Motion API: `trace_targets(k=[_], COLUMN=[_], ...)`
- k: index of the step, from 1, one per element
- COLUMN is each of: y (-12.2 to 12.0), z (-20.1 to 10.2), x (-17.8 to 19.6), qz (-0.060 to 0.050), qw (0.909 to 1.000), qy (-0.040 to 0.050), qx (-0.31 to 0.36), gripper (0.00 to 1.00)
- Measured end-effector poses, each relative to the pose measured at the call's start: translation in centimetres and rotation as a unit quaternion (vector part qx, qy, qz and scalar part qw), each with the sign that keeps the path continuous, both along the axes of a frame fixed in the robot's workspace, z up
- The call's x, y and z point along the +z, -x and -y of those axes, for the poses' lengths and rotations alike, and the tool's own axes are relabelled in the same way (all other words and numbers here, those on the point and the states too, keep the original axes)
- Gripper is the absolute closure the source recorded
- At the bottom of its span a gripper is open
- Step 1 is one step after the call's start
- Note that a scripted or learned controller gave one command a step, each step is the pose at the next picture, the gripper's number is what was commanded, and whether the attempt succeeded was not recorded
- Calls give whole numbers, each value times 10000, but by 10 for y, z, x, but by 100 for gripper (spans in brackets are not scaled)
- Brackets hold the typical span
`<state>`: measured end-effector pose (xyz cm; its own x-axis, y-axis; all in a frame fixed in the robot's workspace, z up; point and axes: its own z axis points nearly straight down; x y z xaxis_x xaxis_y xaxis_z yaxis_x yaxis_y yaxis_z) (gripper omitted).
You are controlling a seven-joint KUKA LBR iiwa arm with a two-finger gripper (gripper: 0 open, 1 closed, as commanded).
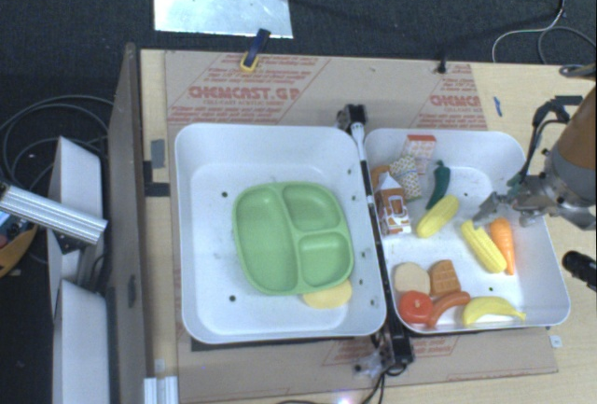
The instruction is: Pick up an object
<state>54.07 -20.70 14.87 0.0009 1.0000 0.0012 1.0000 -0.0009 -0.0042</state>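
We judge the approach step is in hand: the claw (499, 206) hangs over the right bin (546, 295) near the bench's right edge, fingers spread a little and holding nothing, just above the carrot (504, 242) and the corn cob (483, 245) lying side by side. The next move calls for dropping straight down so the fingers straddle one of them, not both. We count two bins, the left bin (201, 234) holding one green divided plate (291, 236) and one pale yellow piece (328, 296), and the right one holding roughly a dozen toy foods, among them one banana (492, 309) and one tomato (416, 305).
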Motion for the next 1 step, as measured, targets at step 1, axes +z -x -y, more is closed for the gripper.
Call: trace_targets(k=[1], y=[4], z=[-29], x=[-66], qz=[24], qw=[10000], qy=[-14], qx=[37], gripper=[0])
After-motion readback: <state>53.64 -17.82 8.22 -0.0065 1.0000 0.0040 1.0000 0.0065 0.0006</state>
